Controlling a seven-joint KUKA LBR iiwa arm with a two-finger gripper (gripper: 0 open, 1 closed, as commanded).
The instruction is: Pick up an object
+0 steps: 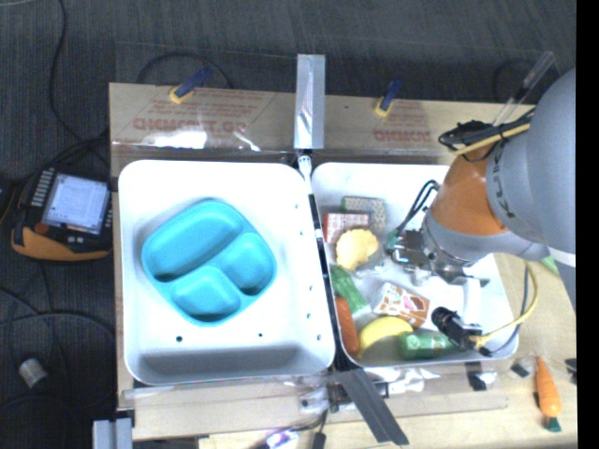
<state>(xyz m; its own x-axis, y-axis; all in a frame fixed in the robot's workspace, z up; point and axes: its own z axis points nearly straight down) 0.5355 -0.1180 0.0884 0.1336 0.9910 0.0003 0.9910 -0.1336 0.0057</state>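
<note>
1. I am the grey arm (547, 176) with the orange band, and I reach in from the right, over the right bin (505, 293).
2. My jaws (412, 249) hang low in the middle of that bin. I cannot tell if they are apart or together, because my own wrist and some wires sit on top of them.
3. I see nothing held between them, so I think the picking is not done yet.
4. All the toys I could take lie in the right bin. Most of them are to the left of my jaws and toward the front of the bin.
5. The one just beside my jaws is the round yellow thing (357, 247), close on their left side. It is round, so it has no long way to line up with.
6. A small white and red packet (402, 303) lies just in front of my jaws. It lies a bit tilted.
7. Nearer the front edge are a yellow fruit (384, 331) and a green thing (426, 345), which lies long from left to right. An orange carrot (347, 322) runs along the left wall.
8. The left bin (140, 344) holds a blue tray (208, 260). It is well apart from me, so I think a right bin toy is the easy pick.
</note>
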